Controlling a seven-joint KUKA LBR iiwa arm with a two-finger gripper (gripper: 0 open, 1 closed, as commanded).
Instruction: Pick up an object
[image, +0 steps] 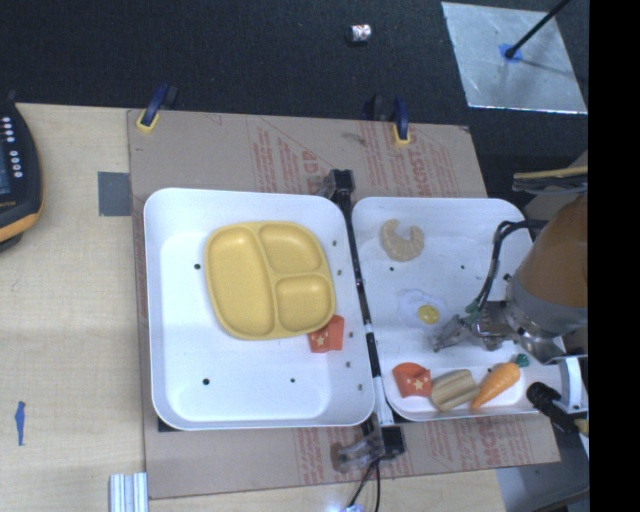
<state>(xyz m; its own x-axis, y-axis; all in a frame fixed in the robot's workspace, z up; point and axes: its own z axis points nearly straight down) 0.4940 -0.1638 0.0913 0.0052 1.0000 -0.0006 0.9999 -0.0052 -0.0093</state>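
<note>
The right bin (455, 220) holds a tan crescent-shaped cookie (401, 240) near its back, a fried egg (423, 310) in the middle, and a red piece (411, 380), a beige roll (451, 389) and an orange carrot (496, 385) along its front edge. My gripper (462, 333) hangs low over the right bin, just right of the egg and above the roll and carrot. Nothing shows between its fingers. The left bin (180, 390) holds a yellow divided plate (270, 278) and a small red block (326, 335) at the plate's front right corner.
The arm's grey and orange wrist (555, 270) covers the right bin's right side. Both bins rest on a cardboard sheet (300, 150) held by clamps at the back. A black and orange pendant (12, 170) lies at the bench's left edge.
</note>
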